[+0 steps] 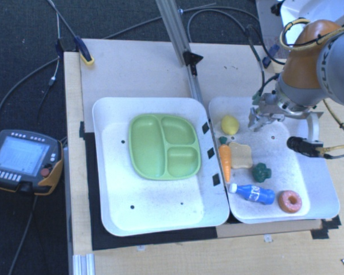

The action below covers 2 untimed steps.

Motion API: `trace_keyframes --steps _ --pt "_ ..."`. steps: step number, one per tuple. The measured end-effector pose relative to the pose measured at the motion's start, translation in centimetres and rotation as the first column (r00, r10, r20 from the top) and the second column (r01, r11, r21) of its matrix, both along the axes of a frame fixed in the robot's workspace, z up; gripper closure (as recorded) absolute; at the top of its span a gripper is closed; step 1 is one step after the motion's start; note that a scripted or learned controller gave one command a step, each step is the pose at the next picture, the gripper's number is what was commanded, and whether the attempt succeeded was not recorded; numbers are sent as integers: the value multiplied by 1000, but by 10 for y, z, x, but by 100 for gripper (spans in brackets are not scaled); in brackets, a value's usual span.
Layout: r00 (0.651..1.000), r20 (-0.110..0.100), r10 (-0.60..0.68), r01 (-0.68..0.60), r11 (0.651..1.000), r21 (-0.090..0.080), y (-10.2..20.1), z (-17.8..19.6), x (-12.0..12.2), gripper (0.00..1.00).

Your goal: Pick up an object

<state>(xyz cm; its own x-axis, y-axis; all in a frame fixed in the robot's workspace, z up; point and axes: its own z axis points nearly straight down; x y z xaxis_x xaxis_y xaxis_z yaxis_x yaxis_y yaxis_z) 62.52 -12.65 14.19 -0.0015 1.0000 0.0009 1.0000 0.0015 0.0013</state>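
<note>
The right bin (324,196) holds a yellow lemon (230,125), an orange carrot (225,161), a tan slice of bread (241,155), a green broccoli piece (261,172), a blue bottle (253,193) lying on its side, and a pink donut (290,201). My gripper (262,118) hangs over the back of the right bin, just right of the lemon and apart from it. Its fingers point down and stand slightly apart, with nothing between them.
A green divided plate (163,146) lies in the left bin (117,211). A metal pole (175,24) slants up from between the bins. A teach pendant (23,162) rests off the bench at the left. Cables run behind the bins.
</note>
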Motion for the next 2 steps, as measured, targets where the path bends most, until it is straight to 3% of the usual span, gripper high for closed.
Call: trace_keyframes --steps 2 --pt "1000 6 1 -1 1000 -2 21 106 7 100"
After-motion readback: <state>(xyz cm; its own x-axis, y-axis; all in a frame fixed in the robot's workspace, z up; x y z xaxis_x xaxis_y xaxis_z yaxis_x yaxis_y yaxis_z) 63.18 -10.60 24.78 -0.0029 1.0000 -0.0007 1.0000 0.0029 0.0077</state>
